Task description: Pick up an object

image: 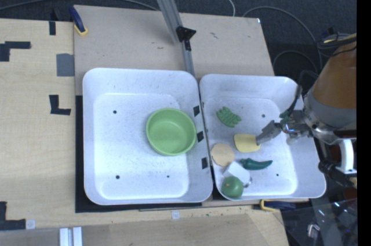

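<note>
Camera view: gripper (268, 133) sits low in the right bin (290, 88), tip just beside the right edge of the yellow piece (246, 143). Nothing visibly between its fingers; open or shut, I cannot tell. Candidates all in this bin: yellow piece, green ridged item (228, 117), dark green pepper (256, 164), tan round piece (222, 154), green ball (232, 186) on a white block (238, 172). Left bin (95, 123) holds a green bowl (170, 131). My call: take the yellow piece, centre over it before closing, avoid nudging the pepper.
</note>
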{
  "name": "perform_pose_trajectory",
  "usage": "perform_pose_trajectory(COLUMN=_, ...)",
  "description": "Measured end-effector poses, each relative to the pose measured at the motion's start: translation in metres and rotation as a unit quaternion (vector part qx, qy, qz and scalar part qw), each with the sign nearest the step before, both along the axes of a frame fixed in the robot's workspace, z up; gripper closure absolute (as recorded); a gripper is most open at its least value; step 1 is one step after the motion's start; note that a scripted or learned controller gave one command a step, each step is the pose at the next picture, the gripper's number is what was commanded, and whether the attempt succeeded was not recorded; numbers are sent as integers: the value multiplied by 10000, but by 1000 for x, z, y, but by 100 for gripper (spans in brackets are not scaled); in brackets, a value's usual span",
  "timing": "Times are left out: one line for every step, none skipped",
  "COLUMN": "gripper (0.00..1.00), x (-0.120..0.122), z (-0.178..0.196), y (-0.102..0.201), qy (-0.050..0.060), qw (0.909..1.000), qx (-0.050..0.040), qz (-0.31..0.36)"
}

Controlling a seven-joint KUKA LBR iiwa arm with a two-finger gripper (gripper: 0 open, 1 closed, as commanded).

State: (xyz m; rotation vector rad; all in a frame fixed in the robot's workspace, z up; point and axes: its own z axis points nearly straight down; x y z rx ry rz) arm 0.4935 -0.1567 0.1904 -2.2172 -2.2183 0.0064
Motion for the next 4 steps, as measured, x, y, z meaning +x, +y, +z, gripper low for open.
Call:
perform_pose_trajectory(gripper=0, x=-3, z=-60, y=10, qy=10, qw=10000, qx=8, qz=4)
perform_pose_trajectory(gripper=100, x=-1, z=-47, y=10, qy=-10, qw=10000, qx=4, qz=10)
perform_pose_trajectory(gripper=100, x=9, z=3, y=15, qy=-50, qw=10000, qx=-9, qz=10)
perform_pose_trajectory(gripper=100, x=10, z=50, y=15, qy=-52, qw=10000, qx=-10, qz=7)
